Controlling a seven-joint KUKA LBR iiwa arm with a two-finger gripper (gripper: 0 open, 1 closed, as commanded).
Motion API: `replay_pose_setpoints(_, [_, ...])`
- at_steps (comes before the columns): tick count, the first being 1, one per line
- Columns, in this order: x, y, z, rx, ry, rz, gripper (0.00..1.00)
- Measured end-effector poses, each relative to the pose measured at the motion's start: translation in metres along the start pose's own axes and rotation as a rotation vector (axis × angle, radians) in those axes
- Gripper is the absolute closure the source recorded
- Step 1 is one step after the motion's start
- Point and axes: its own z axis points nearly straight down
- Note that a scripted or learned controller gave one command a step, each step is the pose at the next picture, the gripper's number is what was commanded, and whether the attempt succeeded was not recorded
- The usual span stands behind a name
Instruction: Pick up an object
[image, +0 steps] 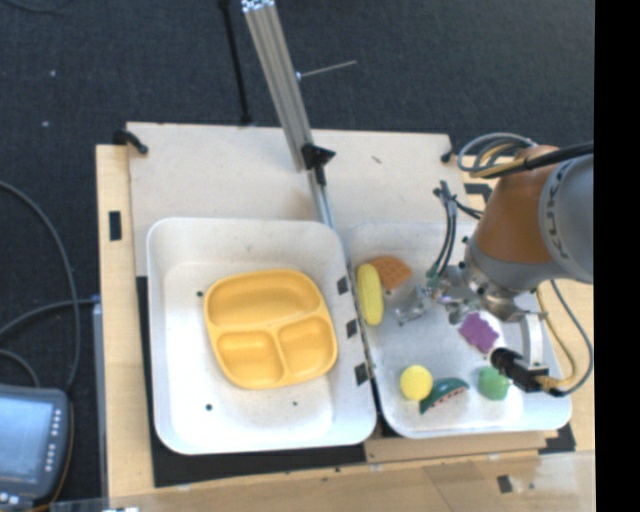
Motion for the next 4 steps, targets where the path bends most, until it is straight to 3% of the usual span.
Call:
replay_pose_setpoints(1, [-0.001,0.0,0.047,-0.001,0.0,-0.003,0.0])
replay_pose_setpoints(2, [-0.002,0.001,0.033,-0.007,0.001,0.004,1.0])
replay_pose_setpoints(4, [-0.013,0.007,-0.072,-0.011,-0.001,-0.007,1.0])
